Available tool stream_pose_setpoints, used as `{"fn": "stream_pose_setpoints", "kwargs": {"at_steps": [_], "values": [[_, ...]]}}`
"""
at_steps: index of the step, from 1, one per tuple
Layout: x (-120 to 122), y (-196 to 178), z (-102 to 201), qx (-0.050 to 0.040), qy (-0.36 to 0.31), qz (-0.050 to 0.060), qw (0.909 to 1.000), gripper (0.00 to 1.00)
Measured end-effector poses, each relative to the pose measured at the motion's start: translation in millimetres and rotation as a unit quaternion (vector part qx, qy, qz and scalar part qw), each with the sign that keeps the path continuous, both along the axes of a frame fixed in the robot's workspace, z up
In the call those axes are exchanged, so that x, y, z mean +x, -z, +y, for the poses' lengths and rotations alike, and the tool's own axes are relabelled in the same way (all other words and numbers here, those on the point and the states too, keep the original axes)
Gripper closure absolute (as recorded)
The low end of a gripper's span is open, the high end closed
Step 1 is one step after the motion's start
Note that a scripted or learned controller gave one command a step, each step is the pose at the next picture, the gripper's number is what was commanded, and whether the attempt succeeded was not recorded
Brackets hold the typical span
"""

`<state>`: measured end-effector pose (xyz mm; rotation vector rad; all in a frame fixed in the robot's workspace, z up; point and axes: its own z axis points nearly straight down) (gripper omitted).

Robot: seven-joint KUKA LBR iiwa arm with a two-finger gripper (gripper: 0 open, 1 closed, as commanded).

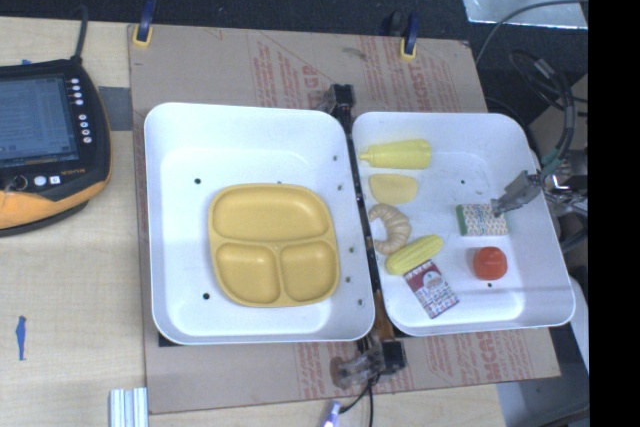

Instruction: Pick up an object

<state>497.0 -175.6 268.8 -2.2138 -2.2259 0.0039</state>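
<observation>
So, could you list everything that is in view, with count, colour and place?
bins: 2, white, side by side on bench
tray: 1, yellow, three compartments, left bin
corn: 2, yellow, right bin, top and lower middle
slice: 1, pale yellow, below top corn
pretzel: 1, tan, right bin's left side
tomato: 1, red, right bin
sponge: 1, green-white, above tomato
packet: 1, red-white, right bin front
pendant: 1, black-orange, far left
clamps: 2, blue-yellow, bench rear
gripper: 1, grey, by sponge
</observation>
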Motion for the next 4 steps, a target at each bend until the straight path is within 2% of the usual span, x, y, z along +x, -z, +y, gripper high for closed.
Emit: {"fn": "stream_pose_setpoints", "kwargs": {"at_steps": [1, 2, 3, 4], "values": [[33.7, 87.0, 26.9, 0.0006, -0.001, 0.002, 1.0, 0.0], [22.9, 135.5, -37.8, -0.0007, 0.001, 0.002, 1.0, 0.0], [66.8, 118.4, 45.0, 0.001, -0.003, -0.001, 1.0, 0.0], [22.0, 174.6, 67.3, -0.0028, 0.002, -0.003, 1.0, 0.0]]}}
